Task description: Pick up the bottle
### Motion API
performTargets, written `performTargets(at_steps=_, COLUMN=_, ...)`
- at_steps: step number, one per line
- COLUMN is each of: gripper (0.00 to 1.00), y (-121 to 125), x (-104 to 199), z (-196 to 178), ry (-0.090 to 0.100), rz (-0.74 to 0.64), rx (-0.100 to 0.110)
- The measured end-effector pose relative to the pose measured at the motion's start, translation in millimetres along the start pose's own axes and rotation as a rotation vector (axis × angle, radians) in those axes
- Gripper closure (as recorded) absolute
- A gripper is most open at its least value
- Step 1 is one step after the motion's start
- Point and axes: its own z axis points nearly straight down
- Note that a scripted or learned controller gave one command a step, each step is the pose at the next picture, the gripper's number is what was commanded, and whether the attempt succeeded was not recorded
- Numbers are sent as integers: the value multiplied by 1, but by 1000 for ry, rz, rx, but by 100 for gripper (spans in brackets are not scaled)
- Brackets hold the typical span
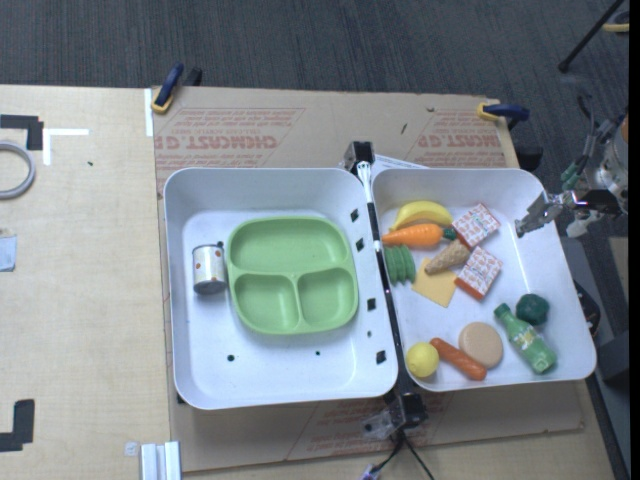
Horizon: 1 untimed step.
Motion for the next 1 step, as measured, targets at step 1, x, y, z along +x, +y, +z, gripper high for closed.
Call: performTargets(at_steps=1, gripper=100, y=0, x=0, z=-10, ry=-1, rz=-2, rx=-1)
